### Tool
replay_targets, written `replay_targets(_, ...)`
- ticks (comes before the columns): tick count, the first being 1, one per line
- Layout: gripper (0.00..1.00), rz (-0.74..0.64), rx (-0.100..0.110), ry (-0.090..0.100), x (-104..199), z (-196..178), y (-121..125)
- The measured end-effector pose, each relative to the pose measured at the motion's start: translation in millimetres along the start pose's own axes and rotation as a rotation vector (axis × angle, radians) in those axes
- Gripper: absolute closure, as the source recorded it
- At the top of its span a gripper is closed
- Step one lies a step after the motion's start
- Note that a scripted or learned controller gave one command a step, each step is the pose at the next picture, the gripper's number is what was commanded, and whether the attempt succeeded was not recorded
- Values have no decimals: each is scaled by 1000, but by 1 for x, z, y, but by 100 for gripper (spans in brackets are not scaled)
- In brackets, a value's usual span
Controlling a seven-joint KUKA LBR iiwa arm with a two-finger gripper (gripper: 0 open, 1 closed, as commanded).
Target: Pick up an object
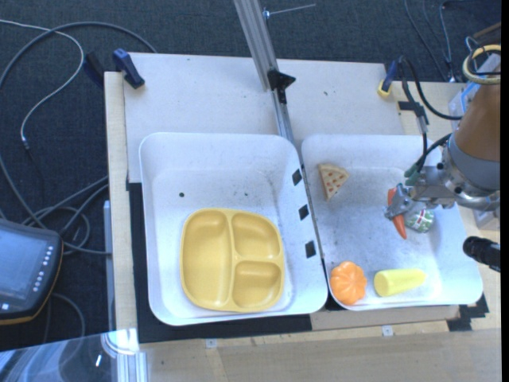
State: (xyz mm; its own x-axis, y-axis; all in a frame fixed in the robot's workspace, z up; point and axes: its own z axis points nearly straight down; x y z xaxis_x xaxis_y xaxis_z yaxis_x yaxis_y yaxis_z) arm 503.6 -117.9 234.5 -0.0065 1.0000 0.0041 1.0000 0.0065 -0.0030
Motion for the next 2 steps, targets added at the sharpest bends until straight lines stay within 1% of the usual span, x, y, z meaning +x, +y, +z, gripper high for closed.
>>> replay_targets(1, 100, -1, -4, -1, 56, -10, 1)
replay_targets(2, 100, 0, 1, 0, 110, 3, 1)
